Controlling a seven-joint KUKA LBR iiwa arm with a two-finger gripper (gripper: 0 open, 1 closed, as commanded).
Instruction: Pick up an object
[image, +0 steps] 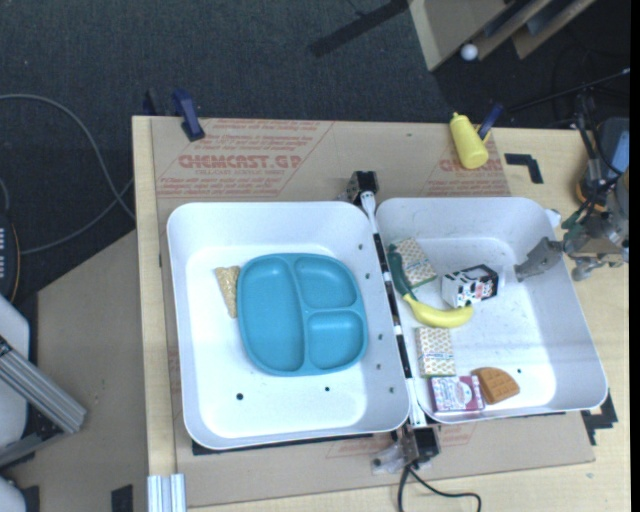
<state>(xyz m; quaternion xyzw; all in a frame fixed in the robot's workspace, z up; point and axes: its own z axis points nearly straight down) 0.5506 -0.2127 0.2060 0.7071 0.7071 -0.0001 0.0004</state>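
While the gripper (545, 257) hangs at the right bin's (575, 345) upper-right rim in the frame's right middle, too blurred to tell its state and with nothing seen in it, the nearest likely target is the banana (437, 313) at mid-bin. Yellow, curved and probably a light, stiff, slick toy, it looks best pinched across its thick middle, clear of the cow-patterned carton (470, 287) touching it.

A divided plate (302, 312) lies in the left bin (190, 230) — a banana (432, 310) and snack packets (455, 393) in the right bin (560, 330).
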